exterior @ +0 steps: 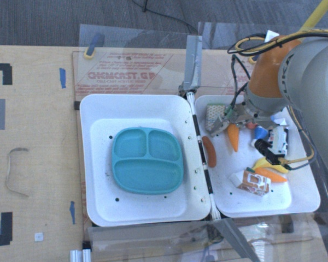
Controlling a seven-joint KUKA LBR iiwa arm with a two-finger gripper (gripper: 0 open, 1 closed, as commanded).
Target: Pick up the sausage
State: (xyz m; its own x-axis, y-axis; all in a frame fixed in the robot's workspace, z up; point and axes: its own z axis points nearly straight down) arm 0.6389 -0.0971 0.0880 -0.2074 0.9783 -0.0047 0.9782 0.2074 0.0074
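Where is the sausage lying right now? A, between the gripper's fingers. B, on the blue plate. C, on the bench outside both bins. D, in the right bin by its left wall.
D: the sausage lies on the floor of the right bin, against its left wall, apart from the plate in the left bin.

Wooden bench [33, 119], two white bins [93, 146] (side by side), bent wire [13, 171], blue tape [62, 78]

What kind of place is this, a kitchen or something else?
Probably a robot test lab, not a kitchen: a grey arm reaches over two white bins holding toy-like food such as a sausage, on a tape-marked bench.
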